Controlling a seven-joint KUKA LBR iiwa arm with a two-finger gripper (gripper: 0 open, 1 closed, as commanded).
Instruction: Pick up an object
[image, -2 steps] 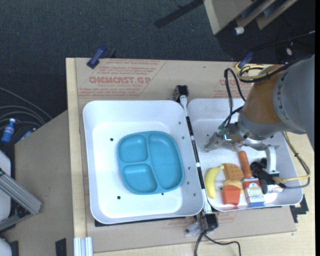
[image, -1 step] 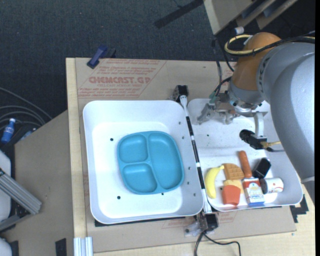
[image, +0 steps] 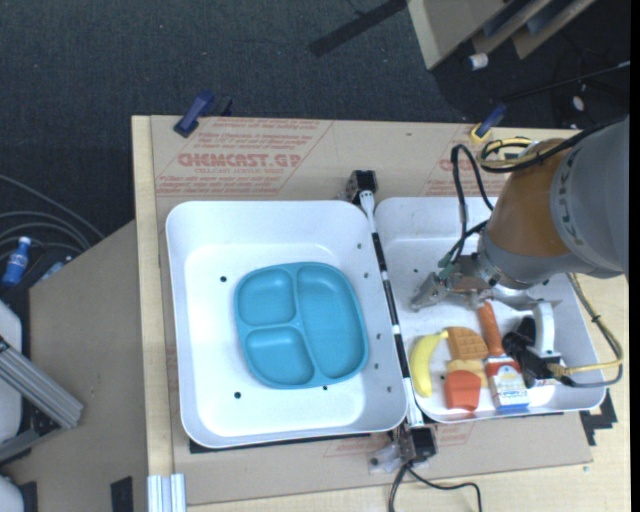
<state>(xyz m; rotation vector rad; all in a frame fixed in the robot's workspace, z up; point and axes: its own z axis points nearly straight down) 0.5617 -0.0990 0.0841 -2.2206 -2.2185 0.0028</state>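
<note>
Low, arm (image: 560, 215) over right bin (image: 410, 222).

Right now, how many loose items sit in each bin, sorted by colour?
Blue: 1, divided plate, left bin
Yellow: 1, banana
Tan: 1, waffle
Orange: 2, carrot and block
Multicoloured: 1, carton
Total: 6

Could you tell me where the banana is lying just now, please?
The banana lies in the right bin, near its front left corner, just left of the waffle and the red block.
</note>
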